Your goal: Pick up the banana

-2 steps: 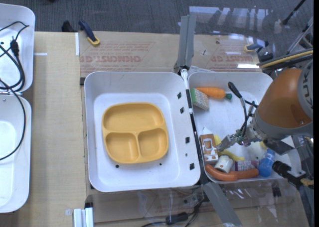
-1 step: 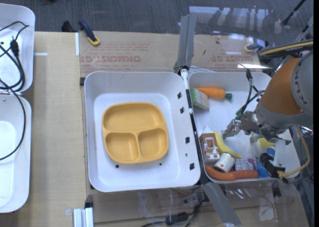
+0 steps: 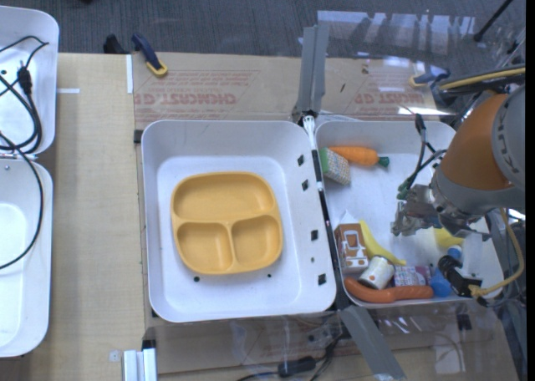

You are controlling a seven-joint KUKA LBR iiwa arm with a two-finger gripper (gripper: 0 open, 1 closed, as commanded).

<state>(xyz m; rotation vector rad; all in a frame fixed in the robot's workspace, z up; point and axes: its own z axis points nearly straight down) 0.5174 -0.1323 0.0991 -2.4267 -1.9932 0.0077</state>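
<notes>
The banana (image 3: 378, 245) is yellow and lies slanted in the lower part of the right bin (image 3: 376, 183), between a small brown carton (image 3: 351, 247) and a pale can (image 3: 379, 271). My gripper (image 3: 408, 222) hangs low over the right bin's middle, a short way right of the banana and slightly above it in the view. Nothing shows between the gripper and the banana. The grey arm with its orange band (image 3: 476, 154) reaches in from the right.
An orange carrot (image 3: 357, 155) and a small speckled box (image 3: 337, 169) lie at the right bin's far left. A red sausage (image 3: 389, 292), a blue item (image 3: 440, 281) and a yellow piece (image 3: 446, 239) crowd the near edge. The left bin (image 3: 159, 204) holds a yellow divided plate (image 3: 226, 221).
</notes>
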